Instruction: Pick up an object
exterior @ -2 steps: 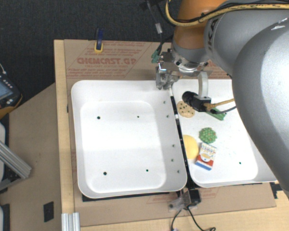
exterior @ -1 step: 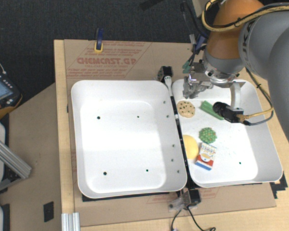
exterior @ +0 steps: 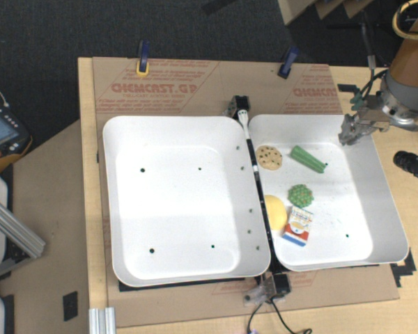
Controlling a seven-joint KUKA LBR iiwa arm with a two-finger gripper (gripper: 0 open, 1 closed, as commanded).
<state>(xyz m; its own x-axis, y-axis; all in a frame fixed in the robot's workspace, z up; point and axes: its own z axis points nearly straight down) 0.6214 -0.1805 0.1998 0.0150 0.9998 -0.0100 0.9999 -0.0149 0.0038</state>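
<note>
**Gripper at the right bin's far corner, objects lying loose**

The gripper (exterior: 350,132) hangs over the far right rim of the right bin (exterior: 376,186), with nothing seen between its fingers; whether they are spread or closed I cannot tell (too small and dark here). In that bin lie a cookie (exterior: 269,157), a green stick (exterior: 308,158), a green round object (exterior: 300,195), possibly a broccoli head, a yellow object (exterior: 274,211) and a small carton (exterior: 298,226). The carton touches the yellow object.

bench (exterior: 313,82), left bin (exterior: 118,186), right bin (exterior: 376,186), side by side
</note>
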